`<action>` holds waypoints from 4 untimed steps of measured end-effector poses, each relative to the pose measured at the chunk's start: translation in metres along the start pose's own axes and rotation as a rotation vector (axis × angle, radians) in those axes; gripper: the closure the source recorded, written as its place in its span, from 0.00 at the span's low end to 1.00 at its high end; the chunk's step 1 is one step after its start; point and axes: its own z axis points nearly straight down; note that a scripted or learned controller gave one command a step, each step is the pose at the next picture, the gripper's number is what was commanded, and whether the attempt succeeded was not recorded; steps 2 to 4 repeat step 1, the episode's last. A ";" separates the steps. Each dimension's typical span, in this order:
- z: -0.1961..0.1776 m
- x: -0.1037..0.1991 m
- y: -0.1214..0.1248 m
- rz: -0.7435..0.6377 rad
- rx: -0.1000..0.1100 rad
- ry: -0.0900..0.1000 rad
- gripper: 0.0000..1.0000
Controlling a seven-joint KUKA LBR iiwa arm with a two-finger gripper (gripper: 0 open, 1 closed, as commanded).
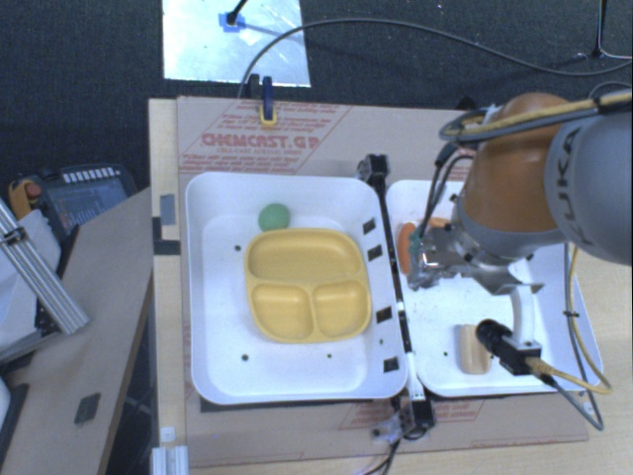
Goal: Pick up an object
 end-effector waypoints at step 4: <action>-0.009 0.052 -0.006 -0.001 -0.003 0.000 1.00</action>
